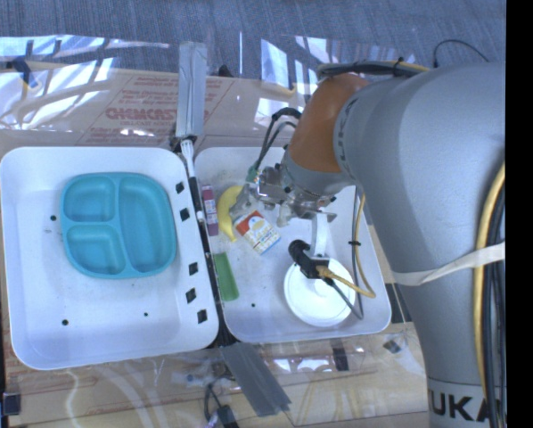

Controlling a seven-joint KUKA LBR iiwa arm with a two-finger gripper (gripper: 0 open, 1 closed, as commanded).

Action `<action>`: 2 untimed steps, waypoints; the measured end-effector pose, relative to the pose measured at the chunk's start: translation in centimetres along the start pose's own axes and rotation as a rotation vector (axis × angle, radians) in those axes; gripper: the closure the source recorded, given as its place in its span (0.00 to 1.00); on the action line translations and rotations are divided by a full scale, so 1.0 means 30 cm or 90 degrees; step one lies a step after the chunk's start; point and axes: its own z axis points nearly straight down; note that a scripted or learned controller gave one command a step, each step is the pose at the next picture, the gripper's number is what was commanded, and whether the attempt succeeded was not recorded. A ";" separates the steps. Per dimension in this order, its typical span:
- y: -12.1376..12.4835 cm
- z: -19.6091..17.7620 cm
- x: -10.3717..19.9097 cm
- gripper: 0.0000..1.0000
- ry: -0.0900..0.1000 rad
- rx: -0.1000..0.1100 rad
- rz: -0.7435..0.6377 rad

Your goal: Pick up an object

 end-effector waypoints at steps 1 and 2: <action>-0.002 -0.030 0.011 1.00 0.002 0.003 -0.004; -0.200 0.001 -0.063 1.00 0.005 0.001 -0.182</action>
